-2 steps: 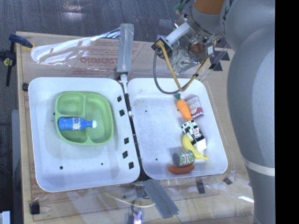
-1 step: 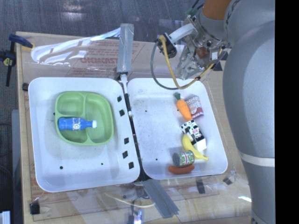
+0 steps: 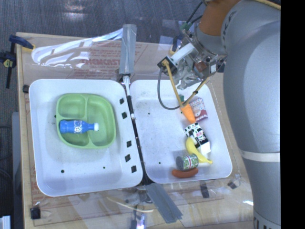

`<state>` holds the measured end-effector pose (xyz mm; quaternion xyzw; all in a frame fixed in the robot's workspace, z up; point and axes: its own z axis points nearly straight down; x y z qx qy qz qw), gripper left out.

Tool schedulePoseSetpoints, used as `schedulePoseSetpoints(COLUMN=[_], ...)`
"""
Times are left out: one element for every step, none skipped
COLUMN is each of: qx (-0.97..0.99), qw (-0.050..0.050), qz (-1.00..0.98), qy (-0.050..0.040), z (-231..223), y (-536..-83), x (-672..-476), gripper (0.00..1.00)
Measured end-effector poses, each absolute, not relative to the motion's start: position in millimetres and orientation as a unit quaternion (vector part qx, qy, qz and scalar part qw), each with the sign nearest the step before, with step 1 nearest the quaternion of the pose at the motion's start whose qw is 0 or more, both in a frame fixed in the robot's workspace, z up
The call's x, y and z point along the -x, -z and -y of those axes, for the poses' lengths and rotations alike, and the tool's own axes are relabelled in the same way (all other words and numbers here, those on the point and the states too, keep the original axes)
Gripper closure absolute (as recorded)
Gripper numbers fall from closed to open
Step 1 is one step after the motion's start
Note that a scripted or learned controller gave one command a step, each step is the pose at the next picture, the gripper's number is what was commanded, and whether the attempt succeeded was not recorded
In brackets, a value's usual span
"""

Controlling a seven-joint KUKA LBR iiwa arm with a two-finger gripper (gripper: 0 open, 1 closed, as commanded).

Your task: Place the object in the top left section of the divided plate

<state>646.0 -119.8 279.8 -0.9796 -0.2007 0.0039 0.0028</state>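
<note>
A: Taking the green divided plate as our landmark, what lies nearest to the camera?

B: In the right bin, well apart from the plate toward the front, I see a sausage, a small can, a banana and a black-and-white carton. A blue bottle lies on its side in the plate, across the lower section, so the top left section is free.

A: And farther back?

B: An orange carrot touches a red-labelled can, far right of the plate. The gripper hangs just above them. Whether it is released or clenched, I cannot tell.

A: Which object is the task's thing?

B: Probably the carrot or the can under the gripper, but I am only guessing. To do this step well, I think the arm must descend over one item alone, because the two touch each other.
</note>
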Motion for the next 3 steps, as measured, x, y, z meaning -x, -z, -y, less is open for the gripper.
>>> schedulePoseSetpoints(qx=[0.979,0.991,0.994], qw=[0.005,0.0,0.0], qz=[0.204,0.133,0.109], qy=[-0.0068,-0.0028,-0.0019], z=[117.9,112.5,125.2], y=[-287.5,-307.4,-310.6], x=[-646.7,-647.0,-649.0], gripper=[1.0,1.0,1.0])
